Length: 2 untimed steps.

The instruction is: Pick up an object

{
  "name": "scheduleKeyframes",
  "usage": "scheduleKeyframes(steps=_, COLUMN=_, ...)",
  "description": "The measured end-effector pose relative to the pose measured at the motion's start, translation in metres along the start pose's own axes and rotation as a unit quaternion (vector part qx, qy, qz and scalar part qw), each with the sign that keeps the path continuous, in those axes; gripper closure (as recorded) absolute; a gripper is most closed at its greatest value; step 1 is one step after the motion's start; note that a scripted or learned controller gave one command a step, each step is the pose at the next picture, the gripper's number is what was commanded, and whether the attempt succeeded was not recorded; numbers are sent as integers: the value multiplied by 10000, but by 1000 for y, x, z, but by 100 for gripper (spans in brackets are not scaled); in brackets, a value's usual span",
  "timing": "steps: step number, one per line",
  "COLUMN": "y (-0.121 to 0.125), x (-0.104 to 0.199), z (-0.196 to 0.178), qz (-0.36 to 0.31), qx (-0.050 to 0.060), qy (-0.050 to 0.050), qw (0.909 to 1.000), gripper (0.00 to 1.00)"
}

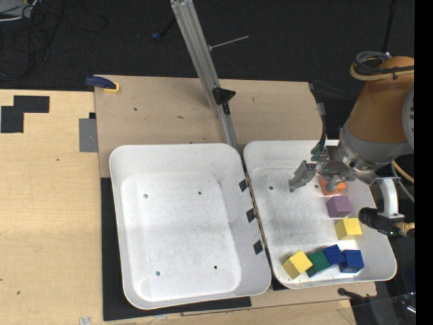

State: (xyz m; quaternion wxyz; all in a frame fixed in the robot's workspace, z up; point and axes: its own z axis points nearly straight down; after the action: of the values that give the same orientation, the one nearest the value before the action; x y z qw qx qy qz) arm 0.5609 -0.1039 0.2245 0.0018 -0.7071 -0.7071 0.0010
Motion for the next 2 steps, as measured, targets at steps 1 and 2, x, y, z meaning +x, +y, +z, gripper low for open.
scheduleKeyframes(steps=1, y=0, x=-1, z=0, qz=17, qx=-5, qy=-2, qw=10000, gripper=0)
scheduleKeyframes(steps=2, y=-3, x=6, z=46, qz=17, qx=24, qy=2, qw=10000, gripper=0)
